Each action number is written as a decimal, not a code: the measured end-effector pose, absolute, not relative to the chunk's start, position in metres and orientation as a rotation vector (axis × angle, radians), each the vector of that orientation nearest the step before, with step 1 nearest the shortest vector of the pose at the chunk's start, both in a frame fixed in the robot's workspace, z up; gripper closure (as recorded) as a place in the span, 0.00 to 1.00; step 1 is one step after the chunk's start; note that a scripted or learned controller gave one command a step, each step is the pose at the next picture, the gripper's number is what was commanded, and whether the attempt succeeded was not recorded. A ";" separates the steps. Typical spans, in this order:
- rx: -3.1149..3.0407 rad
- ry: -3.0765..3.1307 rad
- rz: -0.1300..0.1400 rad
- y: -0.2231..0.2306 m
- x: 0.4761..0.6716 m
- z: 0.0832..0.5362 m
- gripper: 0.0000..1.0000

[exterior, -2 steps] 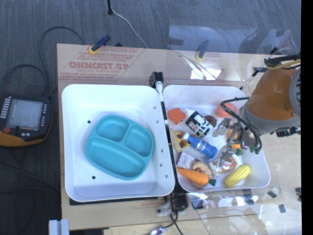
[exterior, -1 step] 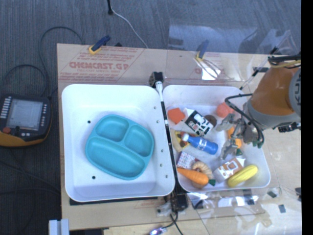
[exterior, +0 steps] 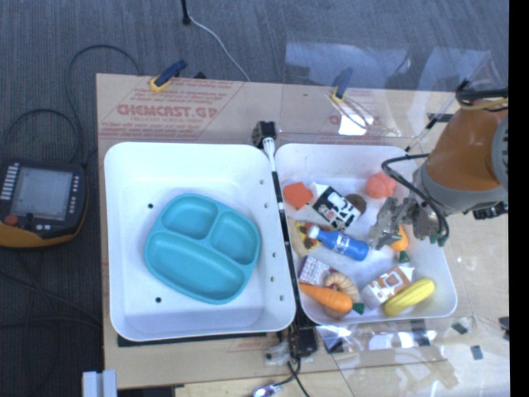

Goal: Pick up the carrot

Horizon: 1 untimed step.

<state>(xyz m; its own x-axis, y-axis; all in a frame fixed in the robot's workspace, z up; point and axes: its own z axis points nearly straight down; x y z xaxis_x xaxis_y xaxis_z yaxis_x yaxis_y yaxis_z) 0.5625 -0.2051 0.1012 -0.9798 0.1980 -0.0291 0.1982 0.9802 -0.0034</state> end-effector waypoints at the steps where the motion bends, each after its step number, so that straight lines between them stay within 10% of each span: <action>1: -0.132 3.106 -0.013 -0.223 0.504 0.094 1.00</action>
